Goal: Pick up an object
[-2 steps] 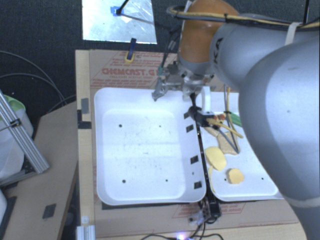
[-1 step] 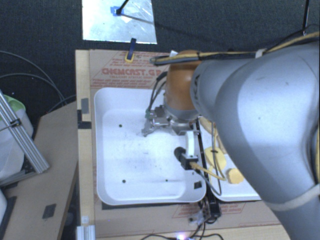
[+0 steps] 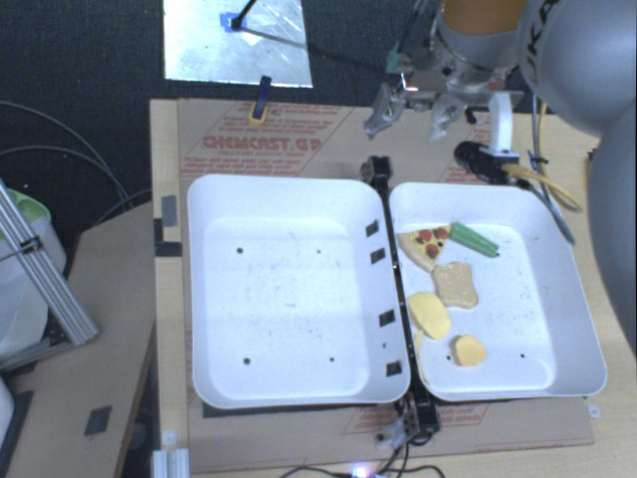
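Note:
The right bin [image 3: 557,297] holds several toy foods. A pizza slice [image 3: 424,244] lies near its back left, with a green bean-like piece [image 3: 474,239] to its right. A tan toast slice [image 3: 456,284] lies below them, then a pale yellow chip [image 3: 430,315] and a small yellow-orange lump [image 3: 469,351] toward the front. My gripper [image 3: 411,118] hangs high over the bench behind the bins. Its two fingers stand apart with nothing between them.
The left bin [image 3: 289,287] lies beside the right one, with a black clip strip [image 3: 383,257] along the shared rim. A shiny metal sheet [image 3: 237,28] lies on the dark floor at the back. A blue and yellow clamp [image 3: 261,100] stands on the cardboard edge.

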